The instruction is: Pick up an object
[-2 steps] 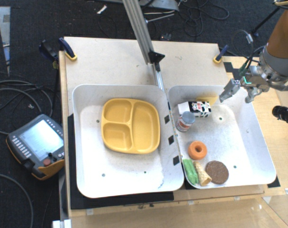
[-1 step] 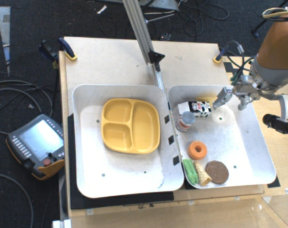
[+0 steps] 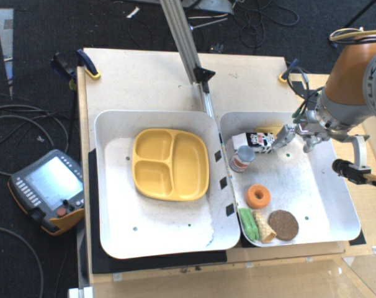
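Note:
The right bin (image 3: 327, 185) holds several small objects. A black-and-white carton (image 3: 259, 141) lies at its back left, and a small bottle with a red label (image 3: 241, 159) lies just in front of it. Toward the front are an orange ring (image 3: 257, 195), a brown disc (image 3: 283, 224), a green piece (image 3: 248, 223) and a tan piece (image 3: 265, 227). My gripper (image 3: 298, 138) hovers over the back of this bin, just right of the carton. Its fingers are spread apart with nothing between them.
A yellow divided plate (image 3: 171, 164) lies in the left bin (image 3: 113, 185). A slanted metal pole (image 3: 183, 33) ends at the back edge between the bins. Clamps (image 3: 89, 64) sit at the bench's back corners. A teach pendant (image 3: 48, 188) lies on the floor to the left.

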Controlling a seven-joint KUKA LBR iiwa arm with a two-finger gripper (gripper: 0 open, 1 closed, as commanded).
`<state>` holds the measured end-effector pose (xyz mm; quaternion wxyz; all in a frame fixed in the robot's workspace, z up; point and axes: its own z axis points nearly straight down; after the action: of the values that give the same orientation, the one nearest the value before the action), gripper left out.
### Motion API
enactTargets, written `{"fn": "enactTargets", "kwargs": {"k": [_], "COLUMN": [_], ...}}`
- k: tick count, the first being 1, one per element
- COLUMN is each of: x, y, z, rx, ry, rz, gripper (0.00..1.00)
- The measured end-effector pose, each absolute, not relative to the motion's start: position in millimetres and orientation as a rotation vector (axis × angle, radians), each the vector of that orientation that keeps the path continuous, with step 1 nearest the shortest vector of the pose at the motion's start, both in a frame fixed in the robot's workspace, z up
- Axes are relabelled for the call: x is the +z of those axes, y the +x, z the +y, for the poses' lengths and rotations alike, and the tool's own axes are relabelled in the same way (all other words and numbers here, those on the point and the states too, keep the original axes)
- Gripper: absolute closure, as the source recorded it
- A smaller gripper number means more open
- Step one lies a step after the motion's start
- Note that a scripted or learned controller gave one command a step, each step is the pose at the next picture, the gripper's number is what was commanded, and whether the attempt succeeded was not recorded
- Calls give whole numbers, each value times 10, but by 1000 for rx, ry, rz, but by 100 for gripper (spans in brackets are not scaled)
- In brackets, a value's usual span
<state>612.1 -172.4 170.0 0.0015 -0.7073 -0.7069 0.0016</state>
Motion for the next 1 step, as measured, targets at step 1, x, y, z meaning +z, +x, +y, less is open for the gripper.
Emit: {"fn": "enactTargets", "kwargs": {"k": [1], "x": [1063], "y": [6125], "z": [-1751], "rx": [6], "ry": [-2218], "rz": [-2218], "gripper": [0]}}
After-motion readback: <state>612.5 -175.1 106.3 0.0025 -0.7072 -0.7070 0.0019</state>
